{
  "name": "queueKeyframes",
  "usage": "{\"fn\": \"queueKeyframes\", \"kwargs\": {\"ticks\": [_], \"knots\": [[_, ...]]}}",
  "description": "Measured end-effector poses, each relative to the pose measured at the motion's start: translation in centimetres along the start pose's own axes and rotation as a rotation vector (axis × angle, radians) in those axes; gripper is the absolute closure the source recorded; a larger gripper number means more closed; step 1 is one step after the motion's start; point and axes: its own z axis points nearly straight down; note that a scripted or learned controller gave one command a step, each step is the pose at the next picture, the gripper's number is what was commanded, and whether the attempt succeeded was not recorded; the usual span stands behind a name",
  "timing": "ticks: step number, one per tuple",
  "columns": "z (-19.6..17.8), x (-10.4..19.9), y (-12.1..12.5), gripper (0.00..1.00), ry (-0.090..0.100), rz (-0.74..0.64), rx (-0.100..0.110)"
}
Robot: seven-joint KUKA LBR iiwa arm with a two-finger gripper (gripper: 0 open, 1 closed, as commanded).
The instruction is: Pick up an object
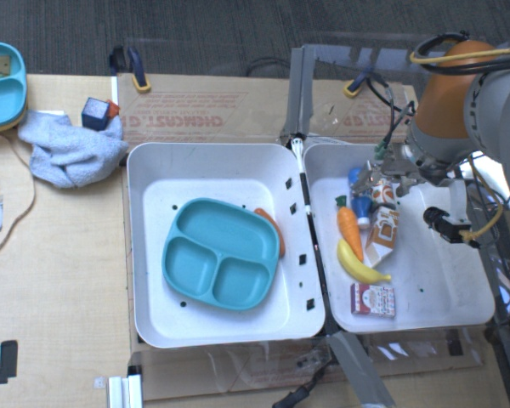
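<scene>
A tan bench (59,253) carries two white bins side by side; the left bin (153,313) holds a blue divided plate (221,253) with something orange (272,226) tucked at its 2 o'clock edge; in the right bin (442,296) lie a carrot (348,224), a banana (359,264) at its 6 o'clock, and a small red carton (373,299) lower still; my gripper (376,182) hovers at the carrot's 1 o'clock over a printed packet (384,228); whether my fingers are spread, I cannot tell.
</scene>
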Motion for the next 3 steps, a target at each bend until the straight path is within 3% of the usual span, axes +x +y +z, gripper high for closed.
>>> {"fn": "queueKeyframes", "kwargs": {"ticks": [1, 2, 3], "knots": [[2.9, -3.1, 0.8, 0.0, 0.001, -0.021, 0.002], [2.0, -3.2, 0.8, 1.0, 0.0, -0.019, 0.002], [-8.6, -1.8, 0.6, 1.0, 0.001, -0.234, 0.002]]}}
